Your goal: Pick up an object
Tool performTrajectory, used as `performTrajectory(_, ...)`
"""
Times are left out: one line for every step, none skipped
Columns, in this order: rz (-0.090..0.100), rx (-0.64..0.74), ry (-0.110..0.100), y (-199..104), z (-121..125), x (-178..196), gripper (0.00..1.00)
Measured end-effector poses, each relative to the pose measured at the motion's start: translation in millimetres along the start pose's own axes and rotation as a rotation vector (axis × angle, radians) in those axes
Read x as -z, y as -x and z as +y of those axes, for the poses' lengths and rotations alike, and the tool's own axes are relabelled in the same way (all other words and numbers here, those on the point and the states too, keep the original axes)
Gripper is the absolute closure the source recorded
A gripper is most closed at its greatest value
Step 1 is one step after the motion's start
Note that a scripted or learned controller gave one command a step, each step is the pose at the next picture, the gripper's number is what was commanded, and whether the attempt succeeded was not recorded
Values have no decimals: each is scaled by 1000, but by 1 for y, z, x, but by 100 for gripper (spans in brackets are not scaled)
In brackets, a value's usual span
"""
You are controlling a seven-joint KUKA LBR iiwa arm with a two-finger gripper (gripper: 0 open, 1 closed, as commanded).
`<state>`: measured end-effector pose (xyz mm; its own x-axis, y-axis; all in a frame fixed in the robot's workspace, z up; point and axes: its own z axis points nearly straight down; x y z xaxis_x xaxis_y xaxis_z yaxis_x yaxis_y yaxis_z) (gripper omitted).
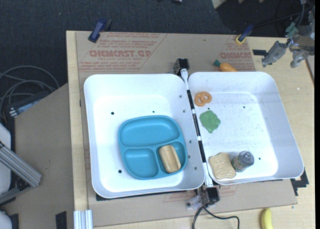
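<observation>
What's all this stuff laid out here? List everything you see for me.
Bins: two, white, side by side on the bench; left bin, right bin.
Divided plate: one, blue, in the left bin.
Bread roll: one, tan, in the plate's lower right compartment.
Pretzel: one, orange-brown, right bin, upper left.
Leafy piece: one, green, right bin, below the pretzel.
Cracker-like slab: one, beige, right bin's lower left corner.
Small jar-like object: one, grey, touching the slab's right side.
Clamps: blue and yellow-blue, bench's far edge.
Hand: one, grey, above the bench's far right corner.
</observation>
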<state>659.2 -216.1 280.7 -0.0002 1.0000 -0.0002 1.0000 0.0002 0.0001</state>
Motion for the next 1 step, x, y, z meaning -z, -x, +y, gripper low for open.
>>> performTrajectory(2, 0, -4, -22, -83, -121, 0)
